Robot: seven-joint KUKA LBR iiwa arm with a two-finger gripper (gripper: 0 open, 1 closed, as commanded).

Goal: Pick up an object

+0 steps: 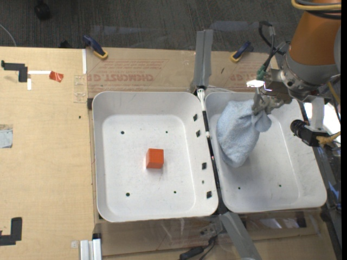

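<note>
A light blue-grey cloth (238, 131) hangs in the right bin (282, 194), pulled up at its upper right corner. My gripper (262, 105) is shut on that corner, and the cloth drapes down and to the left from the fingers. Its lower end looks to be still touching the bin floor near the left wall. A small orange-red cube (155, 158) rests in the middle of the left bin (116, 199), far from the gripper.
A grey divider (205, 145) with black clips runs between the two bins. Cardboard (141, 69) lies behind them, with yellow-blue clamps (95, 46) at its edge. A wooden panel (40, 145) covers the bench at the left. Cables (312, 134) hang by the arm at the right.
</note>
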